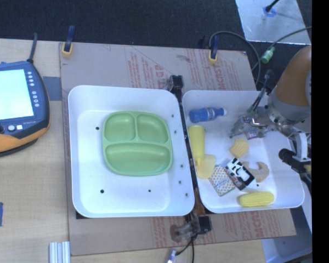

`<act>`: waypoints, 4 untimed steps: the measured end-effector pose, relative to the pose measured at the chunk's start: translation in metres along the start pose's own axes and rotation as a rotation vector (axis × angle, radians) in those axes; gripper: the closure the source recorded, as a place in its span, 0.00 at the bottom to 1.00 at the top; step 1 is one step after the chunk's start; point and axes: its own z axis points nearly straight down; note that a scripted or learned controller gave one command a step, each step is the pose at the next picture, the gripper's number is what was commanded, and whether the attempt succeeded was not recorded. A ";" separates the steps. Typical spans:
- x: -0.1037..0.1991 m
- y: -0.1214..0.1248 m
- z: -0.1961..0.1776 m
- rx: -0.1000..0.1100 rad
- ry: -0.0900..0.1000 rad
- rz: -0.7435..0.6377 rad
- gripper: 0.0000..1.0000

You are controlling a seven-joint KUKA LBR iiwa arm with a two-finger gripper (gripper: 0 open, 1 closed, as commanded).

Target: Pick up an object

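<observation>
The right bin (285, 199) holds several small objects. A blue bottle (206, 114) lies near its far left, and a long yellow piece (197, 140) lies along its left wall. A small yellow block (239, 147) sits mid-bin, and a yellow corn cob (256, 199) lies by the near rim. Between those two lie a black-and-white item (240, 172), a patterned packet (222, 181) and a beige piece (261, 171). My gripper (248, 131) hangs over the bin's middle, just beyond the yellow block. Its fingers look spread, with nothing between them.
The left bin (88, 196) holds a green divided plate (137, 143). A tablet in an orange case (13, 106) lies on the bench at far left. Cables and a clamp (213, 52) run along the bench behind the right bin. The arm (293, 86) comes in over the bin's right side.
</observation>
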 end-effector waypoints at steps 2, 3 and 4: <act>0.052 -0.061 0.008 0.007 0.001 -0.004 0.00; 0.051 -0.061 -0.002 0.008 -0.001 -0.006 1.00; 0.051 -0.061 -0.012 0.009 -0.003 -0.007 1.00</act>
